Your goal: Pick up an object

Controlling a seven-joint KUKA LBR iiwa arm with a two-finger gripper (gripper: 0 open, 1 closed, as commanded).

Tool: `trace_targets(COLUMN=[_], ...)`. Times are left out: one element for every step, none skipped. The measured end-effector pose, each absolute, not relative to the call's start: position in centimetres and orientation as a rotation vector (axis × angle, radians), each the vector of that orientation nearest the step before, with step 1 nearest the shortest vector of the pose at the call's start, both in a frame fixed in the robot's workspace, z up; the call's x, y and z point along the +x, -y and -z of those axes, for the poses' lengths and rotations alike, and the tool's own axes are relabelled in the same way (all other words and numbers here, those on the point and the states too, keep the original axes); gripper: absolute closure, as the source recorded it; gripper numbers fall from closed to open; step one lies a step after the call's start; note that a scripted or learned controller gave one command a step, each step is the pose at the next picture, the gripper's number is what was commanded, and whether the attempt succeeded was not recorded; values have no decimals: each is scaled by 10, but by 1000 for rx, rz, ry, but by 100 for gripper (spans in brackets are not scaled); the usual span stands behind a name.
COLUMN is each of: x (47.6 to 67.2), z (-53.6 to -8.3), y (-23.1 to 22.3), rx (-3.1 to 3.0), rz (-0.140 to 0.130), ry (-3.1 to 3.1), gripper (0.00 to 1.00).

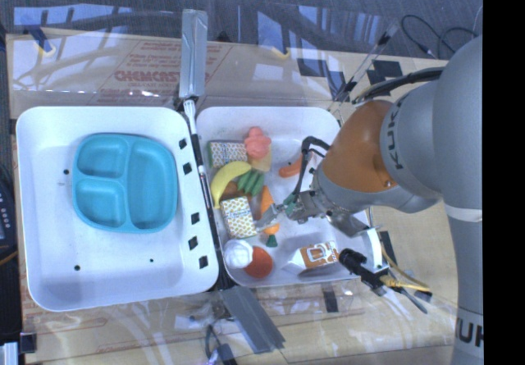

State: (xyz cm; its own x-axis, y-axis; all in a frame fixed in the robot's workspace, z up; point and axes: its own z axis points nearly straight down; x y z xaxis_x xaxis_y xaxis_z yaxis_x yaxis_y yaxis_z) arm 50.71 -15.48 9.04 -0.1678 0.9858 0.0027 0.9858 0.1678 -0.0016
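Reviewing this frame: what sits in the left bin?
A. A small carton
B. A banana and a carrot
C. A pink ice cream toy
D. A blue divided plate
D: the blue divided plate lies alone in the left bin, while the banana, the small carton and the other toys are all in the right bin.

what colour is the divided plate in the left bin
Light blue, a sectioned plate lying in the left white bin; the camera view shows it plainly.
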Motion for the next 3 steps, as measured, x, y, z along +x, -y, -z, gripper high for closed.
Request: trace_targets(x=[528, 498, 498], z=[-90, -90, -97], y=[127, 130, 131], rx=[-2241, -1786, -1780], rz=[-5, -2, -6], ry=[2198, 2581, 2582], gripper=[0, 0, 100])
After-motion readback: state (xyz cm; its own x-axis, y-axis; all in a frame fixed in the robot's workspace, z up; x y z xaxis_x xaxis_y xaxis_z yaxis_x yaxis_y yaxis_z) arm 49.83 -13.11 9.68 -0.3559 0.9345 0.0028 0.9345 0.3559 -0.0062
